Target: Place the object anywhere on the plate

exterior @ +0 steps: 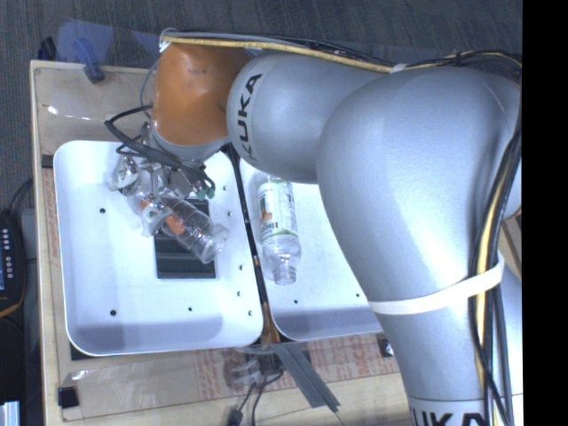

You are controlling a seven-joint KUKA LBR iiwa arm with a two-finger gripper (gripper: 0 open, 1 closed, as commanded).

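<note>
A flat black square plate (pixel 186 261) lies in the middle of the left bin (pixel 98 273). My gripper (pixel 169 201) hangs over the plate's far edge, under the orange wrist band. A clear, glassy piece with an orange spot (pixel 193 229) sits at the gripper's lower end and overlaps the plate's top edge. I cannot tell whether it is held. A clear plastic bottle (pixel 276 227) with a white and green label lies in the right bin (pixel 311 322), along its left wall, cap toward the front.
The big grey arm covers most of the right bin and the right side of the bench. A ridge between the bins (pixel 254 256) runs just right of the plate. Cables and a bracket (pixel 266 371) sit at the bench's front edge.
</note>
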